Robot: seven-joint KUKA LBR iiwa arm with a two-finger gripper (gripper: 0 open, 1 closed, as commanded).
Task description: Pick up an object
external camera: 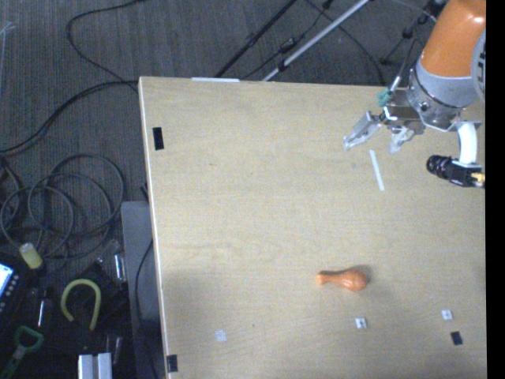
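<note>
Claw [377, 136] fingers apart, gripping nothing; white stick [377, 170] just below it; orange pear-shaped object [345, 279] well below on tabletop [252, 212].

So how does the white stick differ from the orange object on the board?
The white stick is thin, straight and pale; the orange pear-shaped object is thicker, with a bulbous end and a narrow neck. The stick lies just below the gripper; the orange object lies well away, toward the near edge. Both lie flat on the tan board.

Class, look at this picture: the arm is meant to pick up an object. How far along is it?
Nothing looks done yet. The orange pear-shaped object lies alone on the tan board. The two-finger gripper hangs open near the thin white stick, holding nothing. Descent, grasp and lift are all left.
</note>
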